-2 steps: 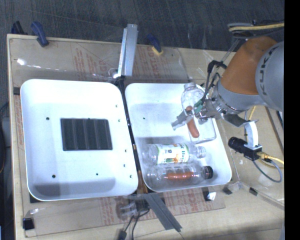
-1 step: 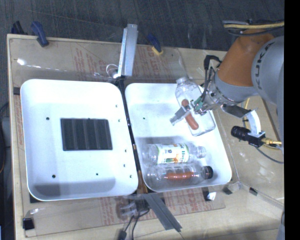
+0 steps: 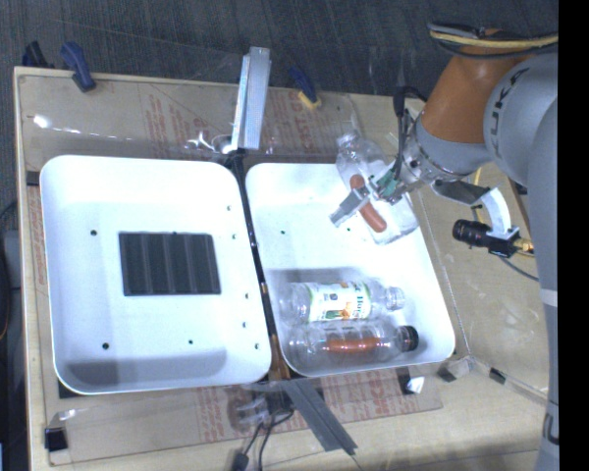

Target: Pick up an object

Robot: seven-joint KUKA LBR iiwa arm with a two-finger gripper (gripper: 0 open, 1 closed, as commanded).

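Note:
My gripper [image 3: 369,196] hangs over the far right part of the right bin [image 3: 285,214]. It is shut on a clear plastic bottle [image 3: 388,222] with a red-orange patch. The bottle tilts, with its neck pointing up and left toward the bin's far rim. Its body stands out past my grey fingers [image 3: 348,209]. Two more clear bottles lie on their sides at the near end of the same bin. One has a white and green label [image 3: 339,302]. In front of it lies one with a red label and a black cap [image 3: 353,342].
The left bin [image 3: 79,214] holds a flat dark ribbed rectangle [image 3: 169,263] near its middle. A grey metal bar [image 3: 249,101] stands behind the seam between the bins. Blue clamps [image 3: 79,65] grip the board's far edge.

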